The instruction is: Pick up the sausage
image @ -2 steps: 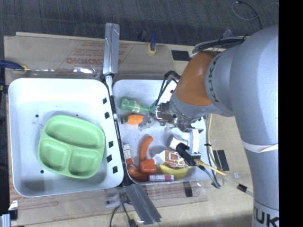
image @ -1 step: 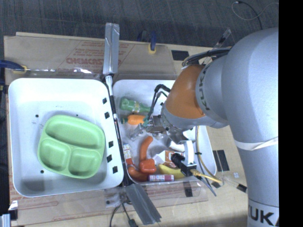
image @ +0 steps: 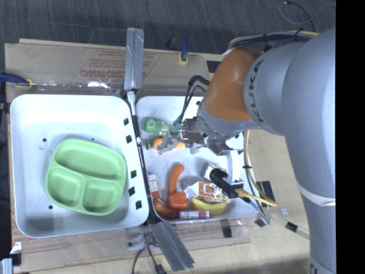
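Sausage (image: 174,176) lies in the right bin (image: 154,104), near its middle, orange-red and curved, lengthwise toward the front wall. You see the gripper (image: 171,143) just behind it, low over the bin, beside a green item (image: 151,125); whether the jaws are wide or narrow you cannot tell. A green divided plate (image: 85,176) sits in the left bin (image: 34,107).

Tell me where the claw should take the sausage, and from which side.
Probably from above, across the sausage's bare upper half. It lies flat, long and thin, nearly upright in the view; its lower end crowds a red item, so close across its narrow width.
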Action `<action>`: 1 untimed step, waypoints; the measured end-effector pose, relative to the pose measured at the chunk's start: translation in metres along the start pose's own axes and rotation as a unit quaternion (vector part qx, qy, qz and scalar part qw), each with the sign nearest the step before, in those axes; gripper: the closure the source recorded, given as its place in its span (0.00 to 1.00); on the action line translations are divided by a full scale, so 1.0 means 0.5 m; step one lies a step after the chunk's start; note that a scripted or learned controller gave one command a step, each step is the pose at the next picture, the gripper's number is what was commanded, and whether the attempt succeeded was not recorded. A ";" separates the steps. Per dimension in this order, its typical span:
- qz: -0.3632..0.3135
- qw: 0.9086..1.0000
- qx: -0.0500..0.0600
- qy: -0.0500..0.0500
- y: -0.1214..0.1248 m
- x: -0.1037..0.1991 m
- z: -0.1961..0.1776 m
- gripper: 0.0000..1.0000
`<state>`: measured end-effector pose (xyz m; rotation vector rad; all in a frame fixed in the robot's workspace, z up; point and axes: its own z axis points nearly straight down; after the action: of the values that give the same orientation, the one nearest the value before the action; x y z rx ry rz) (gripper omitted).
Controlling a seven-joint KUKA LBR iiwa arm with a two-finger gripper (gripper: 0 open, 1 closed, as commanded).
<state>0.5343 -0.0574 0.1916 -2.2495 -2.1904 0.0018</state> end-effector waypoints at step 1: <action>0.066 0.998 0.001 -0.001 0.044 -0.047 -0.097 0.00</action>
<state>0.5558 -0.0813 0.2401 -2.3899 -2.0360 0.0050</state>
